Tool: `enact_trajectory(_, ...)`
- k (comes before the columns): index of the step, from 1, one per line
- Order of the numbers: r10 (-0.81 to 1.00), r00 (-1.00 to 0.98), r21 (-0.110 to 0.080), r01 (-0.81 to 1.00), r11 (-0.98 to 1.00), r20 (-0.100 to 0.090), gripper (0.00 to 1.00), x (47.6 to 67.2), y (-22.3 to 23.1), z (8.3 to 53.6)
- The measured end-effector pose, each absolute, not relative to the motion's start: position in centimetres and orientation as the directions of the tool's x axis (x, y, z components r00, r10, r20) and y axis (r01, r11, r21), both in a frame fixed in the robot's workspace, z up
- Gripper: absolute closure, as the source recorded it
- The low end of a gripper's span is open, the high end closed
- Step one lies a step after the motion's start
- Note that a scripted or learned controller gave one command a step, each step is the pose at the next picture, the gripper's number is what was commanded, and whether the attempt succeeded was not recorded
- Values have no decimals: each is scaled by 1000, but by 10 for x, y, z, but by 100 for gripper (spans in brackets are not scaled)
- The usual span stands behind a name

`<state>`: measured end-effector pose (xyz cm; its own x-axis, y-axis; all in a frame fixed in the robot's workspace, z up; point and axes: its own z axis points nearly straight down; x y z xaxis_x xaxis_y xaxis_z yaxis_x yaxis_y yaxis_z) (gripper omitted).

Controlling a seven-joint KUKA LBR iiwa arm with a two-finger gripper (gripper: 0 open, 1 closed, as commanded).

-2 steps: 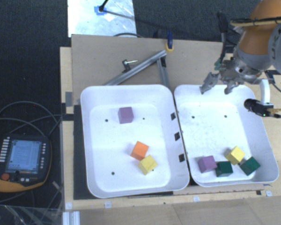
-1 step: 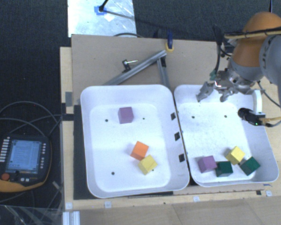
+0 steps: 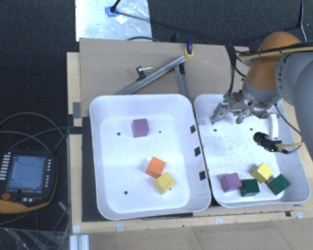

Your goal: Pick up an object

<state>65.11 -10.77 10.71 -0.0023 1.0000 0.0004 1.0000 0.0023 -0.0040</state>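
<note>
We see the gripper (image 3: 229,115) hovering over the right bin (image 3: 219,139), fingers spread, apparently empty. Blocks cluster near its front edge: purple block (image 3: 230,182).

Your stock, by material and finish:

- Left bin (image 3: 101,139) and right bin (image 3: 297,191): white moulded plastic, smooth, slightly glossy.
- Counter (image 3: 125,66): tan board, matt, like pressed wood or card.
- Blocks, purple (image 3: 140,127), orange (image 3: 155,166), yellow (image 3: 164,182): matt painted faces, likely wood.
- Rod (image 3: 151,77): bare metal, dull sheen.
- Arm (image 3: 302,82): smooth grey casing, and you had a glossy orange band (image 3: 266,56).
- Floor (image 3: 31,46): dark carpet, rough.
- Floor sheet (image 3: 112,12): shiny, crinkled, foil-like.
</note>
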Motion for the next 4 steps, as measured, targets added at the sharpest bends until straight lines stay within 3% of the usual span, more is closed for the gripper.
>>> enact_trajectory(1, 1000, -5, 5, 1000, 5, -1, 100, 654, -108, 123)
enact_trajectory(4, 1000, -5, 7, 1000, 5, -1, 100, 658, -94, 279)
